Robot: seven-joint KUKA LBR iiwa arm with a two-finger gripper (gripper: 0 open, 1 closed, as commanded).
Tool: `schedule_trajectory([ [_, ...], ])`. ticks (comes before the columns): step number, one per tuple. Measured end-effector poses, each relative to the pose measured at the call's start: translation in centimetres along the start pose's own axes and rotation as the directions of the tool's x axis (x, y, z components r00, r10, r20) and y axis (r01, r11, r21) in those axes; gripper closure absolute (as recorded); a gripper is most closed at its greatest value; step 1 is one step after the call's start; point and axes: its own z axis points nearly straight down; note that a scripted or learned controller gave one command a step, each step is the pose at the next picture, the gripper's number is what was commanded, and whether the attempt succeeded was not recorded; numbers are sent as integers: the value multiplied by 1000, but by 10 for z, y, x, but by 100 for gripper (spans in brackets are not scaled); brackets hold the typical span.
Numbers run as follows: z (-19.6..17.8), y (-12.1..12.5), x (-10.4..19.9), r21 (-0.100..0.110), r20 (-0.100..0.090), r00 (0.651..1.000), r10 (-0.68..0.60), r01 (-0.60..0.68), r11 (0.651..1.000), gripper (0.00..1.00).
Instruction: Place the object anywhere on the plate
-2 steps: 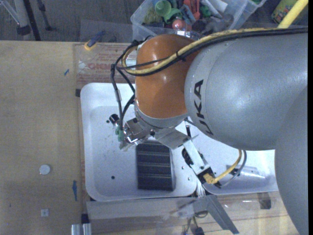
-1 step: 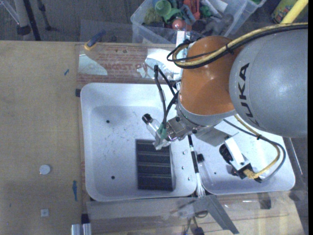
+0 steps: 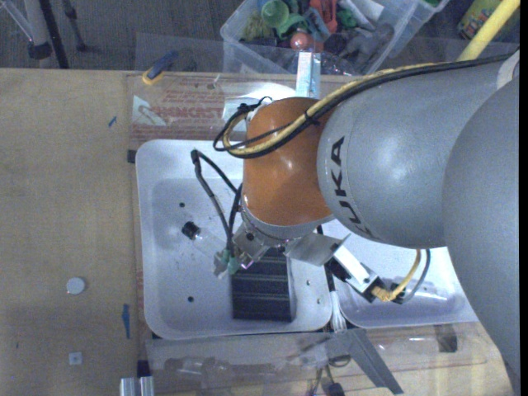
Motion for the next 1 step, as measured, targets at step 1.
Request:
schedule_trajectory([
  [1,-52,-23,-28,-5,6,946,-323,323,946,100],
])
